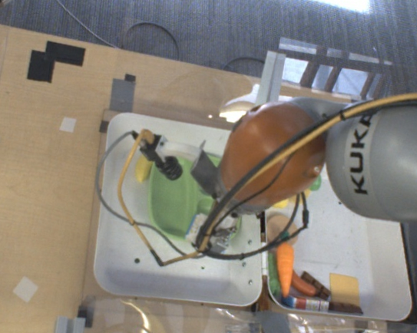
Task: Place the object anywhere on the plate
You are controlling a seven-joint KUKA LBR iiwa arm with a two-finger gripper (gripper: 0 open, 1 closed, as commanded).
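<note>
A green plate lies in the left white bin, partly covered by the arm. My gripper hangs low over the plate's right edge, under the orange band of the wrist. The wrist and the cables hide most of the gripper. A small yellow object lies just off the plate's left edge, on the bin floor. I cannot tell whether anything is in the gripper.
Black and yellow cables loop across the left bin's floor. The right bin holds a carrot, a yellow block, a marker and brown pieces near its front wall.
</note>
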